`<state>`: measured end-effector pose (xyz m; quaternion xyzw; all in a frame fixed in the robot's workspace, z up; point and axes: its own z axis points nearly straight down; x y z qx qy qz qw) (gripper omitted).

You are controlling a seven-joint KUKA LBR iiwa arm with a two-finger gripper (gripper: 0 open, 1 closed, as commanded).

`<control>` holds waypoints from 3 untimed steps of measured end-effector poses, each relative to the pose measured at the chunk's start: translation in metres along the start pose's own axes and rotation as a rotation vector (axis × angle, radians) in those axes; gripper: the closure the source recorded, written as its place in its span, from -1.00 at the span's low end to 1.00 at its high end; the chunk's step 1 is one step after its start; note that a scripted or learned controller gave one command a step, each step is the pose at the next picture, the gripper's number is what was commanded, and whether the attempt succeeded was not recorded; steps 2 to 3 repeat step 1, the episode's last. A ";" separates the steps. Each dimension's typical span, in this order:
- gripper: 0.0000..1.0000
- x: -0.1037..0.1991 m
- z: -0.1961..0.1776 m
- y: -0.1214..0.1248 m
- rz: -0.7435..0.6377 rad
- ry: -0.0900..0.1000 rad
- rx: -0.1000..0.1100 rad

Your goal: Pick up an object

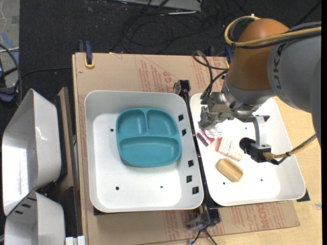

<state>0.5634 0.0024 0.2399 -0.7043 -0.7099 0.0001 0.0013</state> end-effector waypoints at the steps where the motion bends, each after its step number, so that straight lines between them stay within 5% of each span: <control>1: 1.00 0.055 0.013 0.009 -0.001 0.000 -0.001; 3: 1.00 0.055 0.013 0.009 -0.001 0.000 -0.001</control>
